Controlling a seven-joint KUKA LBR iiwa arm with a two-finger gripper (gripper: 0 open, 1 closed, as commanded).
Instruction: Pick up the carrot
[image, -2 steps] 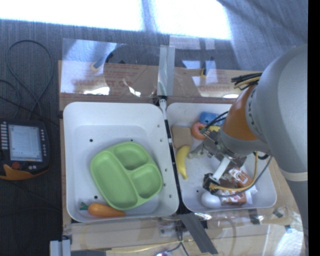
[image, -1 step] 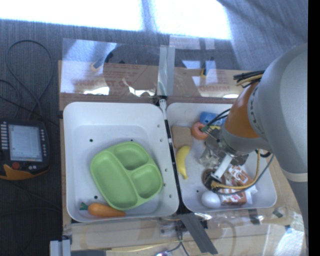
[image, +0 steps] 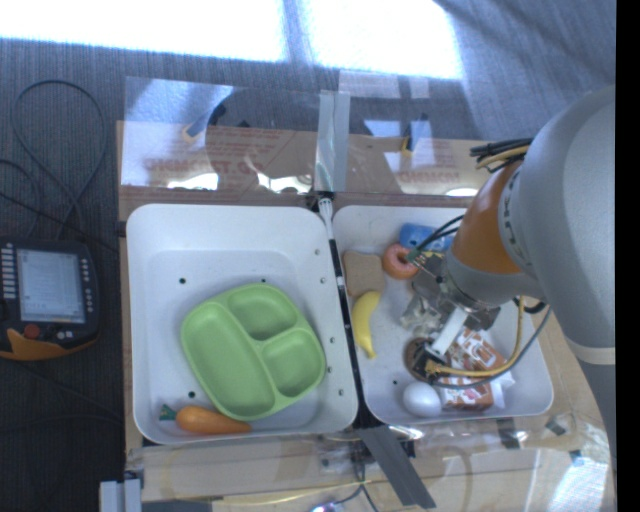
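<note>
The carrot (image: 207, 421), orange with a small green top at its left end, lies along the front edge of the left bin (image: 160, 240), just below the green plate. My gripper (image: 428, 318) is far from it, down in the right bin (image: 375, 395) among the items there, beside the banana. The grey wrist and cables hide its fingertips.
A green three-compartment plate (image: 252, 348) lies in the middle of the left bin. The right bin holds a yellow banana (image: 366, 321), an orange ring (image: 400, 261), a blue object (image: 416, 236), a white egg (image: 422, 399) and red-and-white packets (image: 470, 352). A pendant (image: 45, 295) lies at left.
</note>
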